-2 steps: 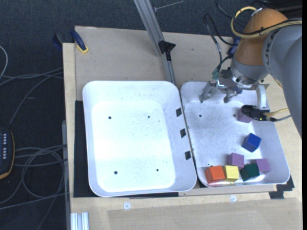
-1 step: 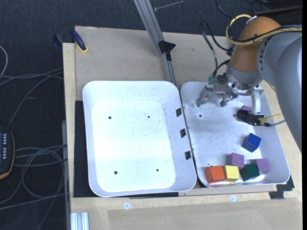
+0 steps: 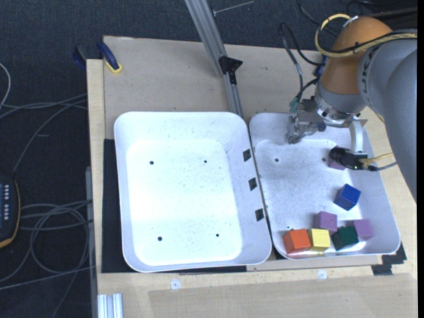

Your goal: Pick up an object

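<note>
Overhead, left bin [image 3: 132, 131] bare of writing, right bin [image 3: 278, 177] with orange block [image 3: 297, 240], yellow block [image 3: 320, 238], green block [image 3: 344, 237], two purple blocks, blue block [image 3: 347, 196], gripper [image 3: 296, 132] over the far end, jaw state indiscernible.

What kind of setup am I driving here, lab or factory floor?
Most likely a robotics lab bench: two white bins on a plywood top, toy blocks as grasp targets, loose cables on the carpet beside it.
</note>
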{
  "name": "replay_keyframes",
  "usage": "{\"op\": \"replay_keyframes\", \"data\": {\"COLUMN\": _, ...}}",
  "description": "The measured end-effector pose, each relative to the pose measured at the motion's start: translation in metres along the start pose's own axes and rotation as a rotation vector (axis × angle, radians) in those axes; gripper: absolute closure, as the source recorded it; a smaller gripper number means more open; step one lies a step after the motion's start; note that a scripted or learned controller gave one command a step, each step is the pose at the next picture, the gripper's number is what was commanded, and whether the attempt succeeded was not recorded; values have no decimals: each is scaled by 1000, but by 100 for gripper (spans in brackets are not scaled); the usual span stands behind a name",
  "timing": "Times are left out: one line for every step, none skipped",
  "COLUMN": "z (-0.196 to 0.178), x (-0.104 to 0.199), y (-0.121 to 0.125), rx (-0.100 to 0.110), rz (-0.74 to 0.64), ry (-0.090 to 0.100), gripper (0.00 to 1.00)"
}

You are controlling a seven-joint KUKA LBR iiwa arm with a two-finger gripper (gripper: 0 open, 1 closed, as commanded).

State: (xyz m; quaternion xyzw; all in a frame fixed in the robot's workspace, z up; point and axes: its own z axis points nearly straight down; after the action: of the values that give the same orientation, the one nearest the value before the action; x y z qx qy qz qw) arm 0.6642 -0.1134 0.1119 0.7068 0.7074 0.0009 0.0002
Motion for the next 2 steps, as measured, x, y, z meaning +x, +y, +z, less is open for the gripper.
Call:
{"op": "replay_keyframes", "data": {"z": -50, "x": -6, "y": -5, "rx": -5, "rz": 1, "ry": -2, "gripper": 100}}
{"op": "replay_keyframes", "data": {"z": -98, "x": -9, "y": -10, "rx": -6, "rz": 1, "ry": -2, "gripper": 100}}
